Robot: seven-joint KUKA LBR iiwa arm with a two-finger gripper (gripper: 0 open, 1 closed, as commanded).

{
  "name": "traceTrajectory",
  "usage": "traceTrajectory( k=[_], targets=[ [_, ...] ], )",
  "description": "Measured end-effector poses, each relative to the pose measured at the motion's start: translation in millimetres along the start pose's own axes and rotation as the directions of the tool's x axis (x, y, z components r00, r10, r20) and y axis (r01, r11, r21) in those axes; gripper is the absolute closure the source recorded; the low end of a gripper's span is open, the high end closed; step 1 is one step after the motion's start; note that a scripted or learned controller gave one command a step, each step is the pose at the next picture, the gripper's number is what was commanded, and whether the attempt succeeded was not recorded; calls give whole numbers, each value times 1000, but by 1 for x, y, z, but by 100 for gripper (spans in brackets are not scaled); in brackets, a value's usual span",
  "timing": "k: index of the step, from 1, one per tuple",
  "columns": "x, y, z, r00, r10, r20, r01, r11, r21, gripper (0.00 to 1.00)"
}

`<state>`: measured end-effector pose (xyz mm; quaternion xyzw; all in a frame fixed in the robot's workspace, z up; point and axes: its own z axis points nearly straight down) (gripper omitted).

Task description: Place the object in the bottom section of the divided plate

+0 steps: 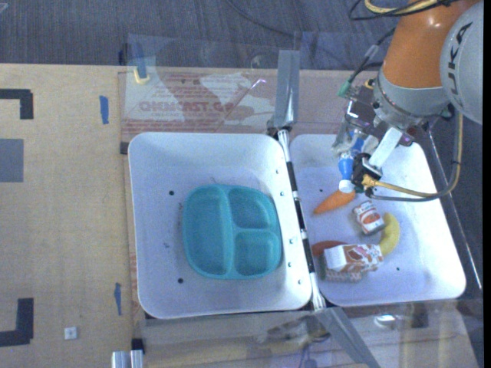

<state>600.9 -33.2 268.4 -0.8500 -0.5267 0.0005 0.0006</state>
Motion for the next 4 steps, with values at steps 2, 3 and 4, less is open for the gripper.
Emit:
traceTrajectory(
  k=[2, 3, 4],
  targets=[
    [93, -90, 10, 995, -99, 0, 99, 995, -1, 100],
    [77, -149, -29, 983, -182, 0, 182, 983, 2, 100],
    [98, -154, -18, 989, -145, 1, 145, 989, 2, 100]
  ],
)
